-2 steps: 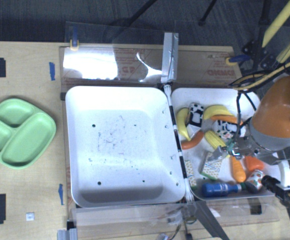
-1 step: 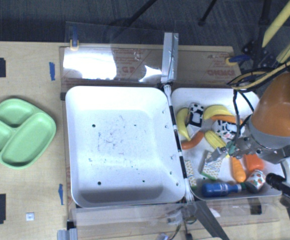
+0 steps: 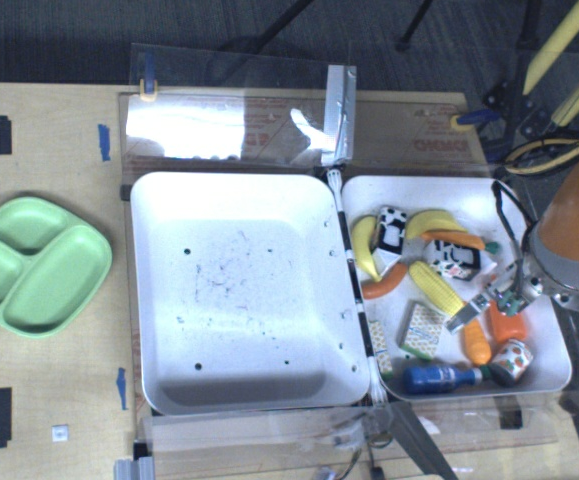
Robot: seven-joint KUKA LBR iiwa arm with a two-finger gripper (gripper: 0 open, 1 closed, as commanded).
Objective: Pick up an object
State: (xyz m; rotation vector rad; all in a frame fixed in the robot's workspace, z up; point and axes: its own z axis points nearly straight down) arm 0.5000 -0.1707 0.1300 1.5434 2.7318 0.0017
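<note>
A grey robot arm with an orange band reaches in from the right over the right bin [image 3: 561, 366], its gripper [image 3: 502, 298] lowered among a crowd of small toys and playthings near the bin's right wall. The gripper sits just above an orange block [image 3: 510, 326], with an orange carrot [image 3: 478, 343] and a spotted ball [image 3: 510, 359] close by; this corner looks like the chosen picking spot, since objects lie thickest there. Whether the jaws stand wide, narrow or closed on anything cannot be told: the fingertips are lost in clutter and cable.

The rest of the pile sits toward the bin's middle and far side: two yellow bananas [image 3: 366, 245], a black-and-white cow toy [image 3: 457, 258], a corn cob [image 3: 433, 286], a patterned card [image 3: 422, 329] and, along the near wall, a blue bottle [image 3: 438, 375]. All the candidates for pickup lie in this one bin, presumably so that lifted items can be dropped across the divider.

The left bin [image 3: 149, 268] has only faint scuff marks on its floor. A green divided plate [image 3: 37, 264] rests on the bench well to the left, apart from both bins and seemingly no part of this attempt.
</note>
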